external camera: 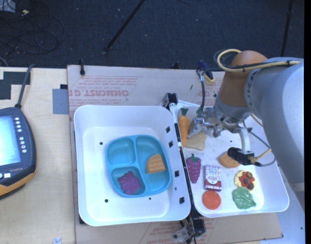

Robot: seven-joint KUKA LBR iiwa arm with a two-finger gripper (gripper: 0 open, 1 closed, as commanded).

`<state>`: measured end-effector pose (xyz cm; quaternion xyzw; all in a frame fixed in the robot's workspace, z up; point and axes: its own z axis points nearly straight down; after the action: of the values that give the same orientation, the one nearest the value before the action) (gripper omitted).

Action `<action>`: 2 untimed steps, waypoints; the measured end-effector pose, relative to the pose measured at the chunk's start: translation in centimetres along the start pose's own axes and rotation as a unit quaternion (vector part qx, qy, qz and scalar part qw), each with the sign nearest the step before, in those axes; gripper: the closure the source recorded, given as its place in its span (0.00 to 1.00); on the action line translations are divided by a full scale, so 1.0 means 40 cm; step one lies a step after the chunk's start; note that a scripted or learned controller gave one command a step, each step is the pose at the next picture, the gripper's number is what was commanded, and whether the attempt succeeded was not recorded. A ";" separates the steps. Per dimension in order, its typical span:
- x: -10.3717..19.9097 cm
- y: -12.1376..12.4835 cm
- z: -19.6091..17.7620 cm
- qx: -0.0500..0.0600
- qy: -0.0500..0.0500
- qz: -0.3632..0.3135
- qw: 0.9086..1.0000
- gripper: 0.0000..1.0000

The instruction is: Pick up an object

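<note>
My gripper [207,125] hangs low over the back left part of the right bin [277,200], open, with nothing between its fingers. Just below and left of it lies a tan bread slice [196,141]. An orange carrot [183,124] lies beside the bin's left wall, close to the gripper. Further forward are purple grapes [193,168], a red and white carton [212,177], a red tomato [211,200], a green leafy piece [243,199], a small pizza [245,179] and an orange pastry [227,160], partly under a black cable.
The left bin [92,136] holds a blue divided plate [120,151] with a tan waffle piece [155,163] and a purple item [129,182]. A handheld control pendant [8,149] lies on the bench at far left. The grey arm [277,105] covers the right bin's back right.
</note>
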<state>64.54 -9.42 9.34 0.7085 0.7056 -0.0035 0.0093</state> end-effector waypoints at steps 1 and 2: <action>-0.004 0.001 0.001 0.000 0.003 0.001 1.000 0.00; 0.008 -0.124 -0.001 -0.002 0.008 0.000 1.000 0.00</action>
<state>59.59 -9.09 9.32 0.7083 0.7059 0.0034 0.0047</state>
